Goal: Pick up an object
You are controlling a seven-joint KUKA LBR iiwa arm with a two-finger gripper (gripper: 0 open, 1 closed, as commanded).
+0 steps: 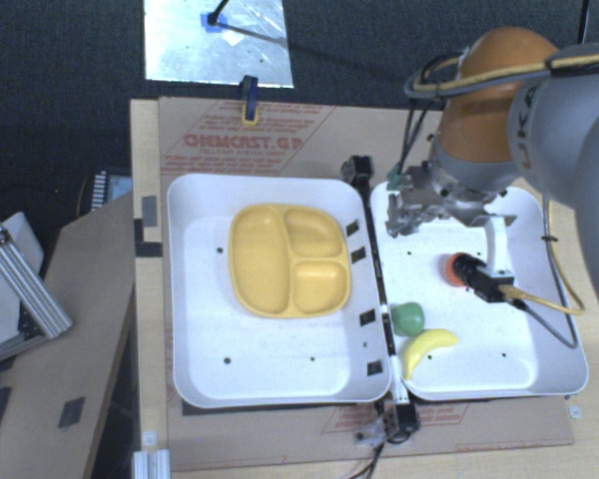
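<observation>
The right bin [539,367] holds three small objects. A green rounded piece [408,317] lies near the bin's left wall, and a yellow banana [428,346] lies just below it. Further right is an orange object [450,267], partly covered by a black fitting with a yellow cable. My gripper [407,215] hangs over the back left part of the right bin, up and to the left of the orange object and well behind the green piece. I see nothing between its fingers. The arm's grey and orange body covers the bin's far right corner.
The left bin [195,367] holds a yellow divided plate [288,260] at its middle. A black divider with clips [372,257] runs between the two bins. A yellow clamp [250,103] stands on the cardboard behind the left bin.
</observation>
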